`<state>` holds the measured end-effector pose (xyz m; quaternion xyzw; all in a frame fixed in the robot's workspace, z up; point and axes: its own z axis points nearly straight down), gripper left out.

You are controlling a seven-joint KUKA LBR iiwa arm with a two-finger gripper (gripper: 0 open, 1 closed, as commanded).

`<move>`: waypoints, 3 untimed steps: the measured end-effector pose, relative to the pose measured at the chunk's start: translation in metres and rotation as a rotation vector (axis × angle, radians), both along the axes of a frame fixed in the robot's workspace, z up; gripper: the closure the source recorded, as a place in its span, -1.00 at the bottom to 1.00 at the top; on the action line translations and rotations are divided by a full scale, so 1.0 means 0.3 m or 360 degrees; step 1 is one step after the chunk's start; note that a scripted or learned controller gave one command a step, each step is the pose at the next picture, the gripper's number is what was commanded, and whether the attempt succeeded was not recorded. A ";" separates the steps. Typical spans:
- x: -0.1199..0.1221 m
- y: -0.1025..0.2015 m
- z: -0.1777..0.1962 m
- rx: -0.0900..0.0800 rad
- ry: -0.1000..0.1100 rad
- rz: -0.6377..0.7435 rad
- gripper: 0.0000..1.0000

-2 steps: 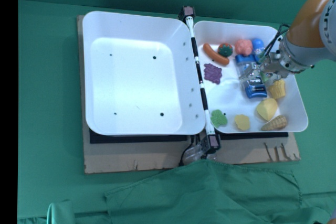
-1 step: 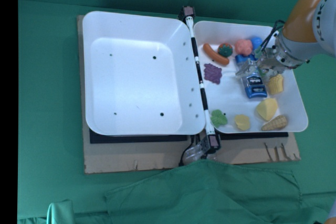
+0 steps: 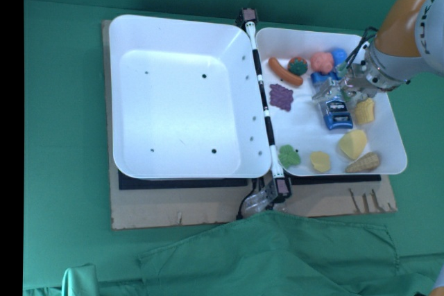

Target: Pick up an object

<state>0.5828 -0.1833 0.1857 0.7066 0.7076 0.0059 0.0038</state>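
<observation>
Yellow foam pieces lie along the right bin's near edge. Further in, the hand sits over a blue toy car; I cannot tell its grip. The car looks light, rigid and slick, best pinched across its narrow sides.

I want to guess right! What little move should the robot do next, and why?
Probably lower the tool a little straight down. It hangs over the blue toy in the right bin and holds nothing that I can see, so that toy looks closest to grab.
</observation>
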 end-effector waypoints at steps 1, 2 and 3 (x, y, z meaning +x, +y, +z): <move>0.084 -0.002 -0.002 0.0002 0.0008 -0.0001 -1.00; 0.167 -0.002 -0.003 0.0001 0.0008 -0.0001 -1.00; 0.170 -0.004 0.041 -0.0003 -0.0001 -0.0004 1.00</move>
